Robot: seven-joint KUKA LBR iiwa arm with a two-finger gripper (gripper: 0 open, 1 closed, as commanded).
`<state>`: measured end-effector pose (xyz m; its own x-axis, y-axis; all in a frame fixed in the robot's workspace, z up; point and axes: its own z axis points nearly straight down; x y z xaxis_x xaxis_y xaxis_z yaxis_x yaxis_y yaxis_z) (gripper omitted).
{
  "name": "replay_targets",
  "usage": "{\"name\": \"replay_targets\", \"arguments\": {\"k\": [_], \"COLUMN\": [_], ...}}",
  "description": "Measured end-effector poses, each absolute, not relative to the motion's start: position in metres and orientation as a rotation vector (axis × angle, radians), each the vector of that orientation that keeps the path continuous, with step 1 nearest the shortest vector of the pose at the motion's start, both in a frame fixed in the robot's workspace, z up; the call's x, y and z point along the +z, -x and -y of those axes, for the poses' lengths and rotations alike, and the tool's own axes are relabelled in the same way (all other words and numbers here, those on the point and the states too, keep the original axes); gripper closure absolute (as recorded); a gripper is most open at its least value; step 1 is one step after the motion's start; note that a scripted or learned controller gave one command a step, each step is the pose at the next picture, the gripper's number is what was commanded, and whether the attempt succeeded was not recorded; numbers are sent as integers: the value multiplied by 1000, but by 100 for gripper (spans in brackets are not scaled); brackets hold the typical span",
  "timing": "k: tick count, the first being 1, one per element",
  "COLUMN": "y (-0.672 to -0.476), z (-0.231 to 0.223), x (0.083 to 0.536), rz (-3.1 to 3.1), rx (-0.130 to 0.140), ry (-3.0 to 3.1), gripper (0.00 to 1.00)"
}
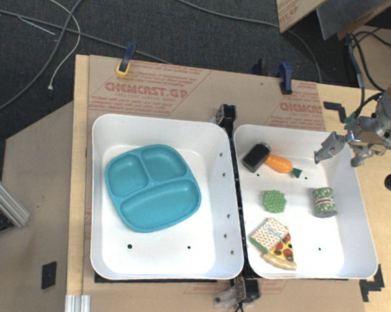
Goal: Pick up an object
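Note:
The right bin [355, 200] holds a black block [255, 156] touching an orange carrot [280, 165], a green bumpy ball [274, 201], a small green can [324, 202] and a pizza slice toy [275, 243]. My gripper [345, 150] hangs over the bin's far right corner, open, with nothing between its fingers. It is up and to the right of the can and well to the right of the carrot.
The left bin [106, 246] holds a blue divided plate [153, 186]. A black clip [226, 114] sits at the far end of the seam between the bins. Blue clamps [284, 78] hold the cardboard base. Cables lie on the dark floor beyond.

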<state>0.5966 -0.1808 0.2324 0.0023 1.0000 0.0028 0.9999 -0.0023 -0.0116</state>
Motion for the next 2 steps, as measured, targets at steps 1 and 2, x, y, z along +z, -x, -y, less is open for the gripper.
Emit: {"name": "replay_targets", "arguments": {"k": [1, 2], "y": [-599, -602], "z": [181, 180], "x": [239, 198], "rz": [2222, 2220], "rx": [0, 2], "ry": [2221, 2219], "gripper": [0, 0]}}
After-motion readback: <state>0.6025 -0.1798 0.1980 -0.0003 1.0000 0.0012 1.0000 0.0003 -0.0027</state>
